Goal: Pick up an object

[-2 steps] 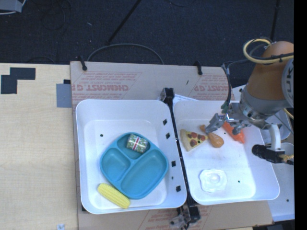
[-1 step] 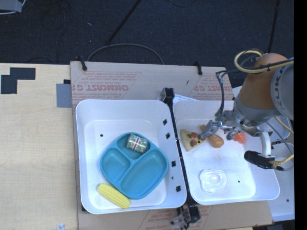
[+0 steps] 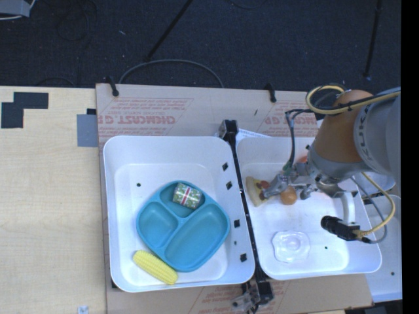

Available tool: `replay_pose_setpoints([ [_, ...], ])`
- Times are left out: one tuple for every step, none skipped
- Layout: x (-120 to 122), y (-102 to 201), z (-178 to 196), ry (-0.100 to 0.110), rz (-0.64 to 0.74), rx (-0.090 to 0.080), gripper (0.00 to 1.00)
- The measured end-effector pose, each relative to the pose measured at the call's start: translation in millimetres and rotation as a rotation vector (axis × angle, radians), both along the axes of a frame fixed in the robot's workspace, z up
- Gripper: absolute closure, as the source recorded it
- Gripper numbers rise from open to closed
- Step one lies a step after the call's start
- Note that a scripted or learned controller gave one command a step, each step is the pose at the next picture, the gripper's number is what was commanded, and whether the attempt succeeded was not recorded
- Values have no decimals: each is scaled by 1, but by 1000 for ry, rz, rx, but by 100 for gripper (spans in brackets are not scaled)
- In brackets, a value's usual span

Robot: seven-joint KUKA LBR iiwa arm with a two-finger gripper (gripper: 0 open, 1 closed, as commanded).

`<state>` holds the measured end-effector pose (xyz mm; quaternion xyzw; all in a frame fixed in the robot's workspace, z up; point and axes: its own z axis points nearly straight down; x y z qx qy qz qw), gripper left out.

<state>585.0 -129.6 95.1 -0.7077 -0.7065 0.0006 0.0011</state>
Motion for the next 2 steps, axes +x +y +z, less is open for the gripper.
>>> replay_pose_setpoints([
  [0,-1,12,1,-3,1,100],
  [7,-3,74,-5,2,-1,100],
])
